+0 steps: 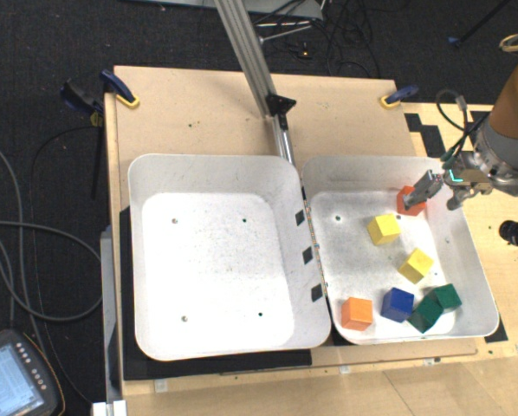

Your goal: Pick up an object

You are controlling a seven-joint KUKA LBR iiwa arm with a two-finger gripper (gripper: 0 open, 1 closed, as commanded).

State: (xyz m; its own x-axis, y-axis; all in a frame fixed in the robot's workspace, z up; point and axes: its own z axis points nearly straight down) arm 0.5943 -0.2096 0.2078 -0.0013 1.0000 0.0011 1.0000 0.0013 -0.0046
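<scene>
Red block at the gripper's near fingertip, right bin.
The red block [411,199] lay against the left finger [430,185] of the gripper [443,191], outside the gap, not between the fingers, which stood apart, nothing gripped. Below the fingers: two yellow blocks [385,229] and [416,265]; farther down, a blue block [398,304], two green blocks [437,306] and an orange block [357,313].

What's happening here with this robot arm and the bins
The arm's gripper is over the upper right corner of the right bin, right beside a red block. Whether it grips that block can't be told. Two yellow blocks, plus orange, blue and two green blocks, lie in the same bin.
</scene>
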